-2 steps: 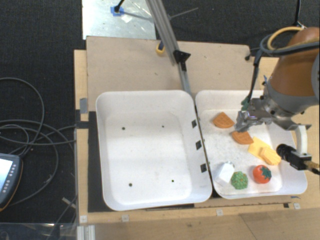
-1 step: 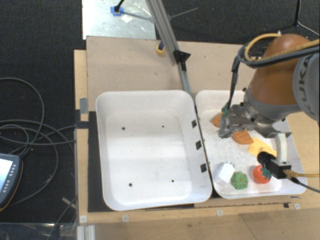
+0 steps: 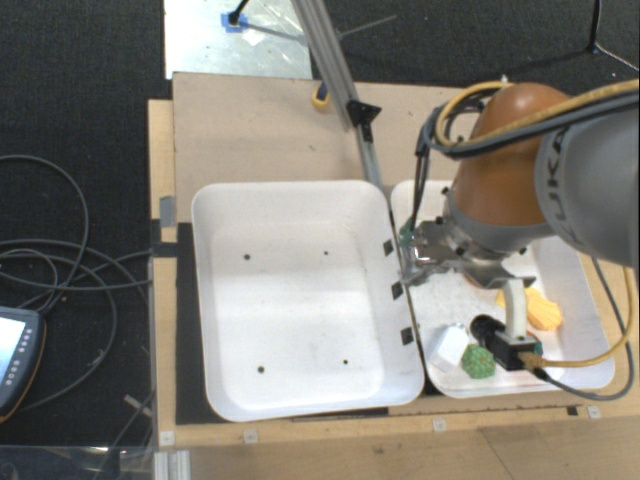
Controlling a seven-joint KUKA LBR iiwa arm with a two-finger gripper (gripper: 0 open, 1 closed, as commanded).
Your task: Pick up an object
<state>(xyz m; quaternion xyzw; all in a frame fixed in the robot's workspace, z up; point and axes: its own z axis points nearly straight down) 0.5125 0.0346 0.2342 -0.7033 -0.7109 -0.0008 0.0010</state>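
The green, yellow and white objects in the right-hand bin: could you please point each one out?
green bumpy object (image 3: 478, 362), camera view, its top.
yellow object (image 3: 545, 313), camera view, its middle.
white block (image 3: 449, 345), camera view, its top face.

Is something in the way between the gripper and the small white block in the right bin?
Nothing visible: only bare bin floor lies between the gripper and the small white block. A green bumpy ball sits just right of it.

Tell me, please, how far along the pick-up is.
Done: the arm is over the right bin. In hand: the claw sits near its inner wall, nothing visibly held. Left: grasping and lifting the yellow piece, green lump or white block.
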